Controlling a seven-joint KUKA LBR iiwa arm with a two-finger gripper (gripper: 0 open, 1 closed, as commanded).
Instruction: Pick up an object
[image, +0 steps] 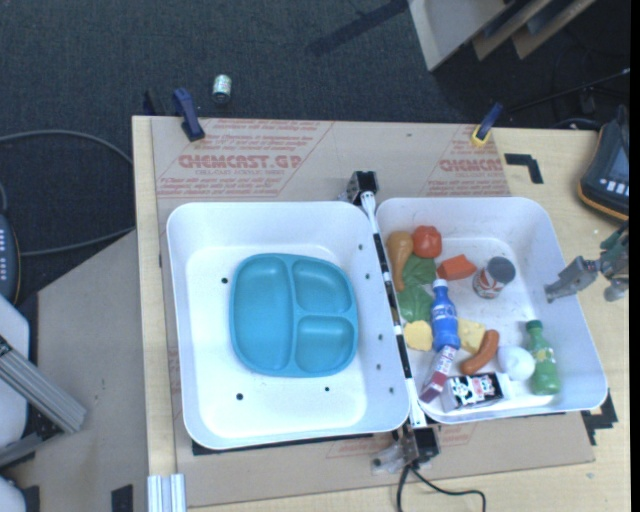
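Gripper (570, 281) hovers at the right bin's (560, 235) outer rim; whether it is apart or together cannot be told, and nothing shows between. Toy objects (445, 310) lie piled in that bin. Red "CHEMCAST GP" print marks the board (240, 160) behind.

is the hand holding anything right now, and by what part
Nothing is held. The hand sits at the right bin's right rim, apart from the toys, with nothing between its fingers.
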